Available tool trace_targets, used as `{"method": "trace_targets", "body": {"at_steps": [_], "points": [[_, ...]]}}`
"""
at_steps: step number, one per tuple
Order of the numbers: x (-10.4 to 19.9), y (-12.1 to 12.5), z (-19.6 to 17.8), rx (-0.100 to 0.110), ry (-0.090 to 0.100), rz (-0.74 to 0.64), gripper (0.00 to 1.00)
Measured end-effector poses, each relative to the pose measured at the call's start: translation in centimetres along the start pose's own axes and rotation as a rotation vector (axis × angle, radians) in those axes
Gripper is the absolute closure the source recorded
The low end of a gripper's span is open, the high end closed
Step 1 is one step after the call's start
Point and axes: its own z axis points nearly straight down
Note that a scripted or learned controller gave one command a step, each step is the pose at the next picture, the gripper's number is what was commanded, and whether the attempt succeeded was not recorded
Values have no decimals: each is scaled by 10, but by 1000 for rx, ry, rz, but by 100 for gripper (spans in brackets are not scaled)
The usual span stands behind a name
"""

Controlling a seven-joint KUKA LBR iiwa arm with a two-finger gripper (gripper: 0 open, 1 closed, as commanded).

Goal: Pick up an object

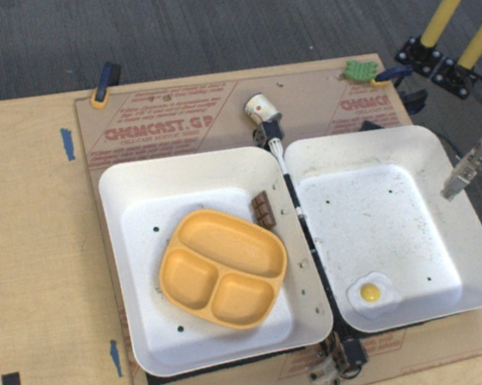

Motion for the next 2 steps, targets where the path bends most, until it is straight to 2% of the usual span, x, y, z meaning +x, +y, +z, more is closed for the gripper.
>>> {"method": "trace_targets", "body": {"at_steps": [1,2], "points": [[-6,10,4,5,19,-543,100],[-5,9,23,2,23,-866,100]]}}
